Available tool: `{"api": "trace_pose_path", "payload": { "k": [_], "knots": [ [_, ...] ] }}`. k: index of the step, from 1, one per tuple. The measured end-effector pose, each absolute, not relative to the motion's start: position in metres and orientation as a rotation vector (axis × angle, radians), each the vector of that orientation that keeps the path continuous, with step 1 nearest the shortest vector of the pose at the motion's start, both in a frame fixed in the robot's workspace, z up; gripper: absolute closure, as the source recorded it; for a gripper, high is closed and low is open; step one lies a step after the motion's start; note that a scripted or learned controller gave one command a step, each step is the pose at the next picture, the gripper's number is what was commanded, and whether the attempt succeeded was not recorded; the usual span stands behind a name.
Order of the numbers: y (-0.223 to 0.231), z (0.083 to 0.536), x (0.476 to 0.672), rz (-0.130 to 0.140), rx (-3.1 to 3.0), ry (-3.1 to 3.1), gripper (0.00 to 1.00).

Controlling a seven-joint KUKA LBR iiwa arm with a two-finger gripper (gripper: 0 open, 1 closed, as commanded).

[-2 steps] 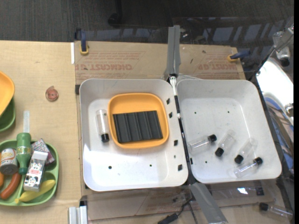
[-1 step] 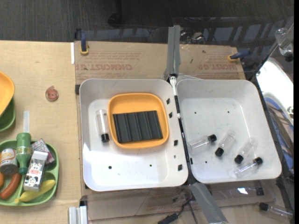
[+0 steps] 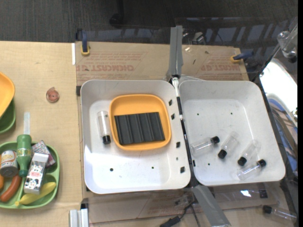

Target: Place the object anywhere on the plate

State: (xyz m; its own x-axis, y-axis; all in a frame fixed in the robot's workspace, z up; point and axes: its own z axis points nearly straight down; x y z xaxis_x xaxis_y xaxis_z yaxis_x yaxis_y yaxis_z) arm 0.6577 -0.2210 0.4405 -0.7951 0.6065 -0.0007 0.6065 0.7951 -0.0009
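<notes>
In the left bin, a clear vial with a black cap lies just beside the left edge of the orange plate, which carries a black ridged pad. In the right bin, four similar vials lie scattered toward its front edge.

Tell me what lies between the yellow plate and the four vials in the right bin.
In the camera view, the two bins' adjoining white walls lie between the yellow plate and the four vials, then bare bin floor.
</notes>
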Motion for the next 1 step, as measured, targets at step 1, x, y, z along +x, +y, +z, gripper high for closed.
{"api": "trace_pose_path", "payload": {
  "k": [1],
  "knots": [
    [-0.2207, 0.4398, 0.6547, 0.000, 0.717, 3.059, 1.00]
  ]
}}
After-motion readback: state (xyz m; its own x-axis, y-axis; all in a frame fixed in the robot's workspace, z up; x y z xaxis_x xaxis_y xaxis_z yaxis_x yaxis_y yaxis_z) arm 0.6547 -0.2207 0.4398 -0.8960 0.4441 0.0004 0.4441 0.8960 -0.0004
